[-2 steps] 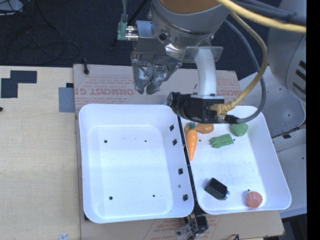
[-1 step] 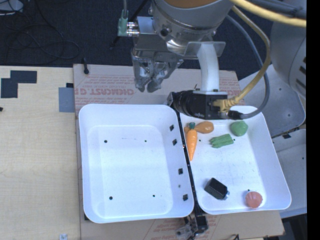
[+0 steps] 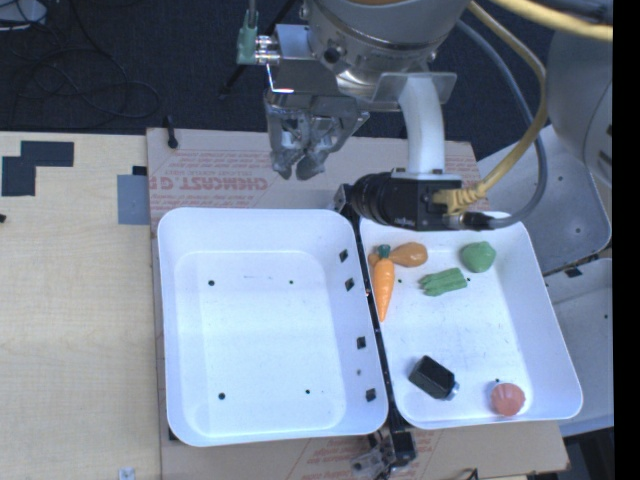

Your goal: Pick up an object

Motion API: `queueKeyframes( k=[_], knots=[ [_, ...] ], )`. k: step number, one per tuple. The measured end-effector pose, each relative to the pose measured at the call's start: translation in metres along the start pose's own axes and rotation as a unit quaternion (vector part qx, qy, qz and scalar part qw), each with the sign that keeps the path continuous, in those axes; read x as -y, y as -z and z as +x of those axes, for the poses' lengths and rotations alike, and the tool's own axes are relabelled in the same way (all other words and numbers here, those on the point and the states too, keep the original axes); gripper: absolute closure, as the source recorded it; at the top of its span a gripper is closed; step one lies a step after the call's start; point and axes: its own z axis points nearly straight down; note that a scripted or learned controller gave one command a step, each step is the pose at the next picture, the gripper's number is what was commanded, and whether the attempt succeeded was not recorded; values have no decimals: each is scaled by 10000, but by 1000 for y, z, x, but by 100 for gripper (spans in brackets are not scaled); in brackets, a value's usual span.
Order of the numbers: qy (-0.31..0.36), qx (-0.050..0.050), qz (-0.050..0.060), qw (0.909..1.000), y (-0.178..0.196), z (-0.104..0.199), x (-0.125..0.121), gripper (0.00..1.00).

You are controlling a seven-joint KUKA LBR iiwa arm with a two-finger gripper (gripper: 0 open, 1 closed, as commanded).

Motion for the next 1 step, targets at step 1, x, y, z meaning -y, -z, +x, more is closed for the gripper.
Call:
queueKeyframes(
  k=[1],
  knots=[
    [24, 6, 18, 10000, 9, 1, 0, 100]
  ],
)
